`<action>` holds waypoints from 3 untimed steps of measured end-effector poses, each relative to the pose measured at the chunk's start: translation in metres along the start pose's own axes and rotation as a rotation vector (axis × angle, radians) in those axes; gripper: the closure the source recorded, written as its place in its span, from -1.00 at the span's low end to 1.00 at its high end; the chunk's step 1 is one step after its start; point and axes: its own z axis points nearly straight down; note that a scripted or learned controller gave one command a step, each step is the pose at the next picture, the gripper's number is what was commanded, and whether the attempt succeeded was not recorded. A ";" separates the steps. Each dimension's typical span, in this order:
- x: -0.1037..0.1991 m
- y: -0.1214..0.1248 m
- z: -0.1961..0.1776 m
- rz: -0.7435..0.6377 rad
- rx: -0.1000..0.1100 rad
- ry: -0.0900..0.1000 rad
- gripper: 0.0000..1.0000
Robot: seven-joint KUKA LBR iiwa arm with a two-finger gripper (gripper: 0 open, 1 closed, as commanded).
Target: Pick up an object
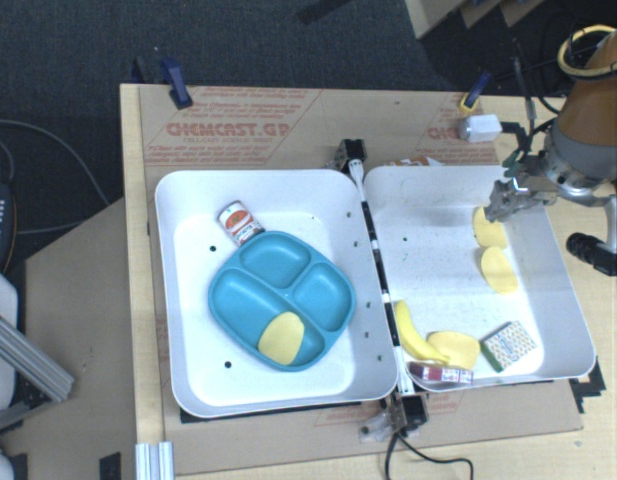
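Blue clamps (pixel 175 80) on bench edge, black cables (pixel 48 183) on dark floor

Single fixed camera above bench (pixel 138 268), slanted down on both bins (pixel 178 298).

Yellow piece (pixel 489 230) in right bin (pixel 438 193)

Robotics lab; bench board (pixel 288 123) clamped with blue clips (pixel 175 80); loose cables (pixel 48 153) on dark carpet left of the board.
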 end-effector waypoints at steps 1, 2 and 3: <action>0.000 0.000 0.000 0.000 0.000 0.000 -1.00; -0.036 -0.006 0.038 0.002 0.003 0.001 -1.00; -0.026 -0.011 0.079 0.000 0.004 0.005 -1.00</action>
